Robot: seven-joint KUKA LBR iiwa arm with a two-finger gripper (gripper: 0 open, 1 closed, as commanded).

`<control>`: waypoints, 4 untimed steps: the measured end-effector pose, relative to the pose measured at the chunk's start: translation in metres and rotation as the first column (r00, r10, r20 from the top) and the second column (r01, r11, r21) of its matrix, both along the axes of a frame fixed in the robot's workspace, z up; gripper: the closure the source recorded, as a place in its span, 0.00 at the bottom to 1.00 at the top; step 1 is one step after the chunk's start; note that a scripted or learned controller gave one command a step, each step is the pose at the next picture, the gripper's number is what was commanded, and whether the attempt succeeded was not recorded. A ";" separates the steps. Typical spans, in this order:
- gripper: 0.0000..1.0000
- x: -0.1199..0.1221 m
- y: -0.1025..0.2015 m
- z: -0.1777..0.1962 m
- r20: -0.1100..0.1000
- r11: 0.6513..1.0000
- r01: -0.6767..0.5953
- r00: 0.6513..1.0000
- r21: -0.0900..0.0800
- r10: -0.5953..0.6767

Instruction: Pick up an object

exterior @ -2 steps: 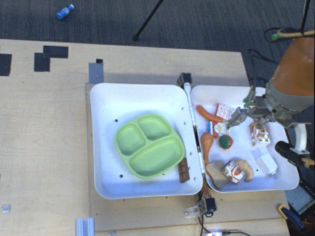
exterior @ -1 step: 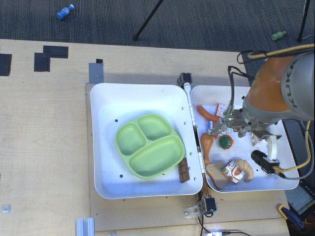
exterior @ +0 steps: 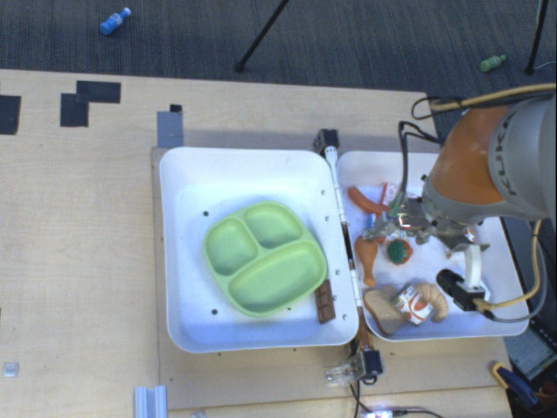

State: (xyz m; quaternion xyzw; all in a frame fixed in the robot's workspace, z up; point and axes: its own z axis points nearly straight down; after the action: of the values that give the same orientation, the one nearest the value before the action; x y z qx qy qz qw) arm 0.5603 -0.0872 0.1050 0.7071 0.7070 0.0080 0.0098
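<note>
— So, how many bins on the tabletop (exterior: 78, 259)?

— Two white ones, side by side. The left bin (exterior: 174, 233) holds one green divided plate (exterior: 265, 257) with three compartments, and one small brown bar (exterior: 325, 303) lying just beside the plate's lower right edge, near the wall.

— And the right bin (exterior: 513, 320)?

— A small crowd. One red sausage-shaped piece (exterior: 365, 201) near the top, one orange carrot-like piece (exterior: 368, 258) below it, one green ball (exterior: 399, 251) beside that, one tan slice like bread (exterior: 383, 310) at the bottom, and one red-and-white can (exterior: 414, 304) lying on its side against the slice.

— Where is the claw (exterior: 396, 225)?

— Down in the right bin, above the green ball, between the sausage and the carrot. The grey arm (exterior: 522, 159) with its orange band (exterior: 466, 159) covers the bin's upper right part. Whether the claw is spread or closed, or has hold of anything, I cannot tell; its tips are a blur of metal.

— Anything off the tabletop?

— One blue bottle (exterior: 114, 21) on the floor.
</note>
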 end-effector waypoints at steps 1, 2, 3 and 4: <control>0.00 -0.001 -0.001 -0.003 0.004 1.000 -0.002 1.000 -0.001 0.002; 1.00 0.000 0.000 0.007 0.005 1.000 -0.004 1.000 0.000 0.004; 0.00 0.000 0.000 0.007 0.004 1.000 -0.003 1.000 0.000 0.003; 0.00 -0.036 -0.021 -0.018 -0.019 1.000 -0.002 1.000 0.002 0.002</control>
State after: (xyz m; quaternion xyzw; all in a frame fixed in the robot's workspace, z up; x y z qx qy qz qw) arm 0.5242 -0.1084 0.0865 0.7064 0.7078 0.0020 0.0025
